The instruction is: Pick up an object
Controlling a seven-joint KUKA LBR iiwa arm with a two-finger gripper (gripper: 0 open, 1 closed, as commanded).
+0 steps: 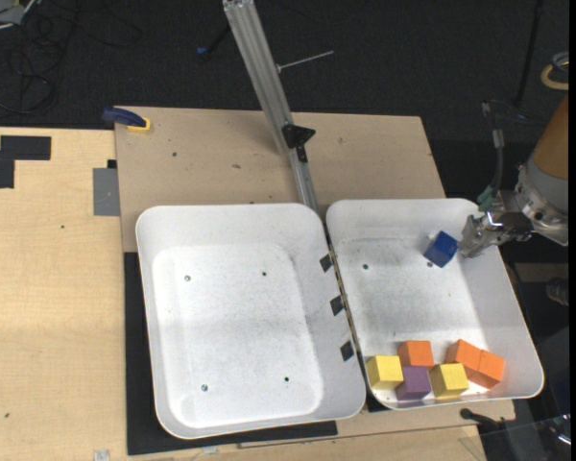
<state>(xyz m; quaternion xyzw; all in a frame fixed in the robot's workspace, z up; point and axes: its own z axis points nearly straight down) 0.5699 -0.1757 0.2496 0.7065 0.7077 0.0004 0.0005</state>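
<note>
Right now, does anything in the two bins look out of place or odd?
One thing stands out. The blue block sits alone and tilted near the right bin's far edge, next to the gripper, whereas the yellow, orange and purple blocks are huddled against its near wall. Nothing looks spilled or broken.

My bench (269, 157) is a pale wooden board. Directly on it sit two shallow white bins side by side: the left bin (235, 320) and the right bin (427, 301), their inner rims touching. At the bench's far left corner lies a small blue and yellow clamp (127, 118). A slanted metal rail (269, 89) rises from the far middle.
</note>
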